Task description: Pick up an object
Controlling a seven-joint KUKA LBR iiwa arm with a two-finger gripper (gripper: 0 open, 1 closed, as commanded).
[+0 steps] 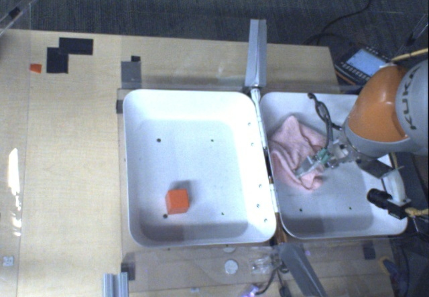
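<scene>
Arm (392, 111) reaching in from right over right bin (335, 218). Gripper (315, 165) low over pink cloth (295, 145), at the cloth's right edge; finger state impossible to tell. Cloth crumpled in left half of right bin, near divider. Orange block (177, 201) in left bin (188, 111), lower left part, well apart from gripper.

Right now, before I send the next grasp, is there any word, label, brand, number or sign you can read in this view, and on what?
None can be read.
Lit screen on the floor beyond the right bin: too small and blurred.
Black blocks and small orange square on the bench: plain shapes, no text.
Orange cube, pink cloth, left bin, claw: no markings visible.
</scene>
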